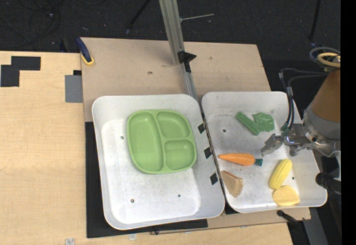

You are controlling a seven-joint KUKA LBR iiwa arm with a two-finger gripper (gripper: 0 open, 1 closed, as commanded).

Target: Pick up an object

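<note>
At right of frame, the gripper hovers open and unladen above the corn cob. Approach step; next, descend and close on it.

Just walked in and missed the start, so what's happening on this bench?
A grey robot arm reaches into the right bin from the right, its gripper low over the floor between the green toy, the carrot and the corn cob. Nothing is between its fingers. A yellow piece and a bread slice lie nearer the front. The left bin holds a green divided plate.
</note>
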